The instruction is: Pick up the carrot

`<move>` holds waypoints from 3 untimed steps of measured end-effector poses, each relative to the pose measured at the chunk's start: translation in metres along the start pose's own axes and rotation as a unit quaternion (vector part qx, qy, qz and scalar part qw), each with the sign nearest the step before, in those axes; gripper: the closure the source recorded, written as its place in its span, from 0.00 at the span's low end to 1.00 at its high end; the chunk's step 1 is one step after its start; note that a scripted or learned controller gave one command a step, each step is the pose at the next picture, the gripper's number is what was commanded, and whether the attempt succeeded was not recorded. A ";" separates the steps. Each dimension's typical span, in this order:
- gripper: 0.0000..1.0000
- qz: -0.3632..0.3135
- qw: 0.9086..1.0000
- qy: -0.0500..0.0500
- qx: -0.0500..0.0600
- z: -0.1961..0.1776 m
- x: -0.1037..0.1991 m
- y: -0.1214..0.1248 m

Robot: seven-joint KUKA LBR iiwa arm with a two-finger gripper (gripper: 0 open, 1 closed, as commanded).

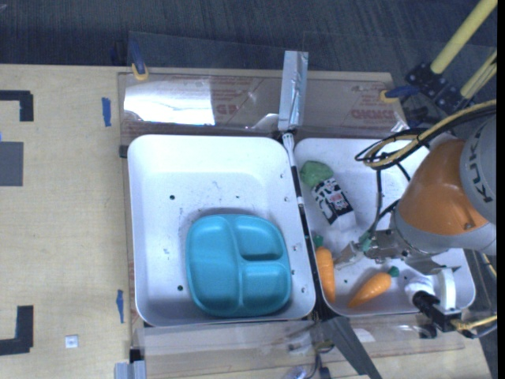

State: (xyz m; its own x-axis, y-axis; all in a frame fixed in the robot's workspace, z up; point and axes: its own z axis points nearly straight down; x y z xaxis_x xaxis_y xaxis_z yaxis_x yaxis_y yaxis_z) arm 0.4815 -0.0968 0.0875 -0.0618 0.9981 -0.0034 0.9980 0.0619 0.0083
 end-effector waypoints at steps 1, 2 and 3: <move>0.00 -0.021 1.000 0.001 0.003 -0.029 -0.050 -0.005; 0.00 -0.157 0.988 0.001 0.002 -0.072 -0.034 -0.003; 0.00 -0.098 0.995 0.001 0.001 0.000 -0.026 -0.002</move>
State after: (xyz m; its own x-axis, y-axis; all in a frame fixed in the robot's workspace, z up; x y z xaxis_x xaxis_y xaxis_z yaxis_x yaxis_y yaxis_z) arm 0.4811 -0.1228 0.0872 -0.2546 0.9670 -0.0024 0.9670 0.2546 0.0056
